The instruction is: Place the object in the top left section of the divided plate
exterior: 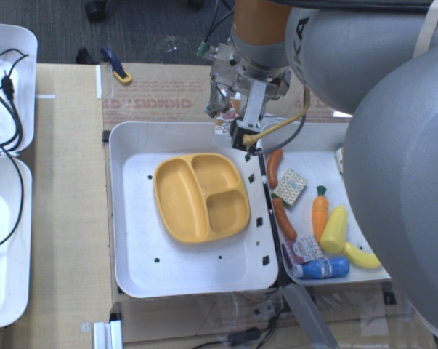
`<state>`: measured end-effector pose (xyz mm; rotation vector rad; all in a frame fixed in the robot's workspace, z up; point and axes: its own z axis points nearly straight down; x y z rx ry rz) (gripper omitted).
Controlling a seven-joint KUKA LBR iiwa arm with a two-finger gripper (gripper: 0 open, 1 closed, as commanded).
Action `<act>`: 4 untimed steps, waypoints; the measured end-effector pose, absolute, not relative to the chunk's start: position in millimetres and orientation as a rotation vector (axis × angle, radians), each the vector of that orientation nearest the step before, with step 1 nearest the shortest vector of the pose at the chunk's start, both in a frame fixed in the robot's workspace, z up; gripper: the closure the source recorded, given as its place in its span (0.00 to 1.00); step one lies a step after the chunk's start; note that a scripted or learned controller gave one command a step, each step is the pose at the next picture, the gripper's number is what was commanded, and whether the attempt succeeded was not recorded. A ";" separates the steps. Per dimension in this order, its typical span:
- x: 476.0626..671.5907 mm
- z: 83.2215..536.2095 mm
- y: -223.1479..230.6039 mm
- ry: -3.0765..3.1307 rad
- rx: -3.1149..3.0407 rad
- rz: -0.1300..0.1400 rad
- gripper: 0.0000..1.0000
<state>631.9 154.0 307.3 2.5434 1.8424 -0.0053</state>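
Observation:
A yellow divided plate [176, 198] lies in the middle of the left white bin [135, 267], with one long section on its left and two smaller ones on its right. All its sections are bare. My gripper [224, 119] hangs over the far rim of that bin, just beyond the plate's far right corner. A small white and red bit shows at its tip, too small to name. In the right bin [364, 271] lie two orange-red sausages [275, 167], a patterned cracker-like square [290, 187], a carrot [319, 214], a yellow bottle [334, 228], a banana [362, 256] and a blue bottle [322, 269].
The arm's grey bulk covers the right bin's right side. A brown cardboard sheet [160, 97] lies behind the bins, with a blue and yellow tool [115, 67] at its far left corner. White trays with black cables [4, 107] stand at the left.

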 end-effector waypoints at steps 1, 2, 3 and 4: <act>597.9 256.0 145.6 1.483 2.769 -0.011 1.00; 658.5 208.8 116.4 1.665 2.663 -0.009 1.00; 606.7 220.0 132.3 2.026 2.402 -0.002 1.00; 612.8 171.1 151.8 2.181 2.264 -0.010 1.00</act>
